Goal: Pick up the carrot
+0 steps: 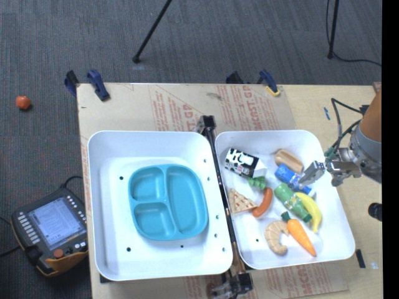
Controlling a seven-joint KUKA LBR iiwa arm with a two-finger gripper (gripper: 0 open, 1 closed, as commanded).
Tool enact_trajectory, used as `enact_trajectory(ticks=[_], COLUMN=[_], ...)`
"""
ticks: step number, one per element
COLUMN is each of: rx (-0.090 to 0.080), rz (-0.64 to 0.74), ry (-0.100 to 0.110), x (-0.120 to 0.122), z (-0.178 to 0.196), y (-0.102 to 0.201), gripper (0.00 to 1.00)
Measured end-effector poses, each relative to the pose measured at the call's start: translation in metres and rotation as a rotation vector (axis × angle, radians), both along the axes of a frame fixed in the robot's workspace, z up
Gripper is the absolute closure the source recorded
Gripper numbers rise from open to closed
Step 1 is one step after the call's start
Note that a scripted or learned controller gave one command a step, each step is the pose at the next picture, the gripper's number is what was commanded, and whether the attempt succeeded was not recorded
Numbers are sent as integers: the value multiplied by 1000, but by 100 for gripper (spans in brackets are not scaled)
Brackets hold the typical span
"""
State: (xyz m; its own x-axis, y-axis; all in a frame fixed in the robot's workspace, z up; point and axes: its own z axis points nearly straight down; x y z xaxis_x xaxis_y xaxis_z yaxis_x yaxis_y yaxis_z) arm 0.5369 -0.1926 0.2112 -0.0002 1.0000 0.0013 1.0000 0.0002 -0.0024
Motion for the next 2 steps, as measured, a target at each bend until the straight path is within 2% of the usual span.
enact_trajectory(ticks=[1, 2], rx=[-2, -1], rz=[223, 218], ry=[-7, -8], x=[-56, -56], z=[-120, -110], y=[32, 32], gripper=[0, 100])
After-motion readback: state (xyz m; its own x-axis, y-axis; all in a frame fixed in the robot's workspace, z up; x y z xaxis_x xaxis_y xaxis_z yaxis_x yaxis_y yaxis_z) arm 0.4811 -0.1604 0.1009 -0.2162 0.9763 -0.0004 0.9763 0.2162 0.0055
